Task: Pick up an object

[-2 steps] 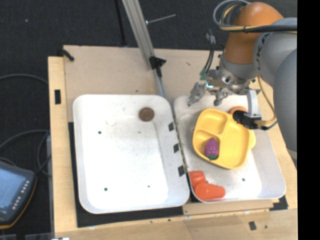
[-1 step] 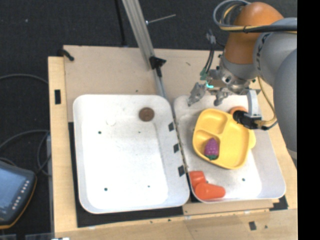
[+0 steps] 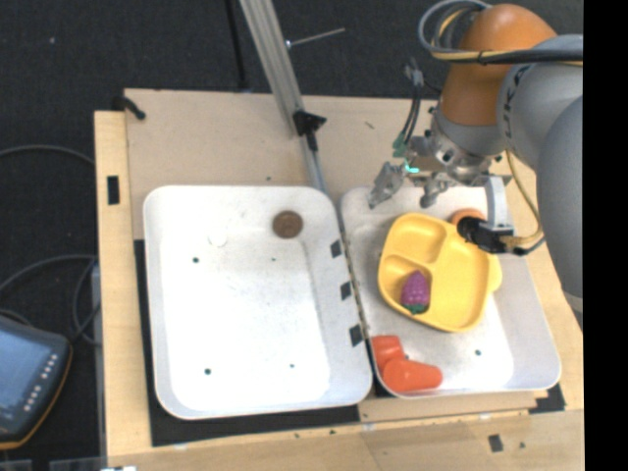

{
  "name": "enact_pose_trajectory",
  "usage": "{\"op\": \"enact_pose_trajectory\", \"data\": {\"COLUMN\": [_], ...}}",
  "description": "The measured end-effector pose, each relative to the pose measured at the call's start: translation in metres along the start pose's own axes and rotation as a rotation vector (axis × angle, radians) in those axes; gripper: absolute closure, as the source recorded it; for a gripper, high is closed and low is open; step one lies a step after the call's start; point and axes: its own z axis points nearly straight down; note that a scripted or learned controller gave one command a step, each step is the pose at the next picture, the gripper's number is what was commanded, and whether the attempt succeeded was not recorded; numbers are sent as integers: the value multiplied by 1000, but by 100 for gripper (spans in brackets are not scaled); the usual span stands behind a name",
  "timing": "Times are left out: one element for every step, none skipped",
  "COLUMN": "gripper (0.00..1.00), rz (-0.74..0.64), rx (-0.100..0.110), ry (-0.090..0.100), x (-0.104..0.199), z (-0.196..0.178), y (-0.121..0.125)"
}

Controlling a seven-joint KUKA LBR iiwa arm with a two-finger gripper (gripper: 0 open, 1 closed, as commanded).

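Note:
My gripper (image 3: 405, 191) hangs over the far left corner of the right bin (image 3: 520, 346), its two fingers spread apart with nothing between them. Just in front of it lies a yellow divided plate (image 3: 451, 263), with a purple berry-like toy (image 3: 416, 290) in its near compartment. An orange toy (image 3: 404, 365) rests in the right bin's near left corner. A small orange thing (image 3: 469, 216) peeks out behind the plate's far edge, mostly hidden. In the left bin (image 3: 196, 361), a brown round disc (image 3: 287, 225) sits near the far edge.
A slanted aluminium pole (image 3: 278, 62) rises from the bench behind the bins, ending in a black clamp (image 3: 308, 124) near the gap between them. A tablet-like pendant (image 3: 25, 371) lies off the bench at the lower left.

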Motion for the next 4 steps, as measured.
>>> {"op": "enact_pose_trajectory", "data": {"gripper": [0, 0, 0, 0], "rz": [0, 0, 0, 6], "rx": [0, 0, 0, 3], "ry": [-1, -1, -1, -1], "x": [0, 0, -1, 10], "z": [0, 0, 0, 8], "y": [0, 0, 0, -37]}}
